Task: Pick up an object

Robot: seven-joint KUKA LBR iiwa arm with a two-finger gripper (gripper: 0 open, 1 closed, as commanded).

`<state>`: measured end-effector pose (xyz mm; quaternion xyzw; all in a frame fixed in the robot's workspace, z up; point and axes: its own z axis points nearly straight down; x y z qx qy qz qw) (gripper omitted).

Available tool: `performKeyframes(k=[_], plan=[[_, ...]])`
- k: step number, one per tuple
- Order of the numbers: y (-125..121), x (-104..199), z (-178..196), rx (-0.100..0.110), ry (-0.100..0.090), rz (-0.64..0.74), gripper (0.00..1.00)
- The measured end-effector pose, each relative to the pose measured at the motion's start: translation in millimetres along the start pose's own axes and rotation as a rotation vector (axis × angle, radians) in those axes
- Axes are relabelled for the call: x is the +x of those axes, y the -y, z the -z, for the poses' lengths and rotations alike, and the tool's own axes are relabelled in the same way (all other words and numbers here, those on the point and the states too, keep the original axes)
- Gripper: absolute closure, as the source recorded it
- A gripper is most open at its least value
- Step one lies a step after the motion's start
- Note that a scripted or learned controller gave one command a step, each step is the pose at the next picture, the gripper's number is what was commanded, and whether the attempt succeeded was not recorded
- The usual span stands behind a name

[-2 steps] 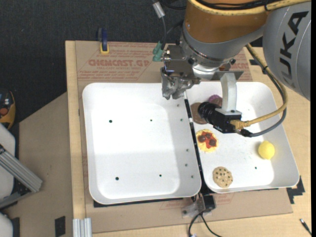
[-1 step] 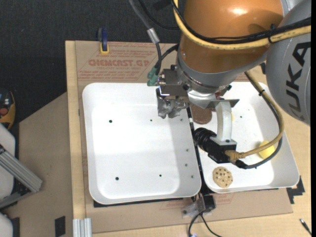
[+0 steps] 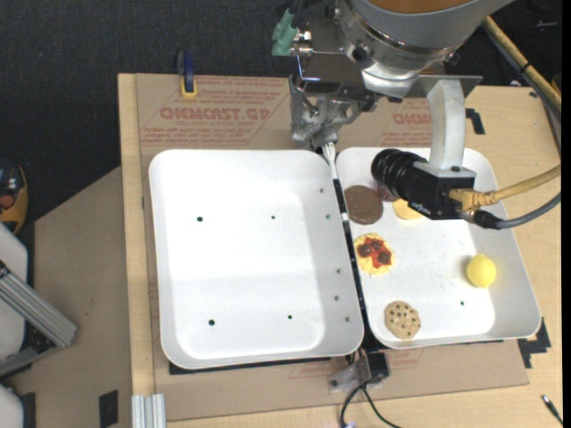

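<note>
Tool (image 3: 319, 136) at far rim btwn left bin (image 3: 241, 275) & right bin (image 3: 437, 283), grip unclear; cookie (image 3: 401, 319) near front edge.

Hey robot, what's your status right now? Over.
End effector over right bin's far left corner; nothing seen in it. Brown disc, cookie, yellow ball lie in that bin, untouched. They lie apart, none stacked.

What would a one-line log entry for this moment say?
gripper: at far rim between left bin and right bin | in right bin: brown disc, pizza, cookie, yellow ball | pick: not yet done
</note>
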<state>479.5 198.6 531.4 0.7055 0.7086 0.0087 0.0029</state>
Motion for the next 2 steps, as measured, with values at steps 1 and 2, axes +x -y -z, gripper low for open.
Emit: performKeyframes(k=[1, 2], plan=[[0.0, -0.3, 2.2, 0.013, 0.007, -0.001, 1.0], [-0.5, 0.4, 12.5, 0.011, 0.006, 0.0, 1.0]])
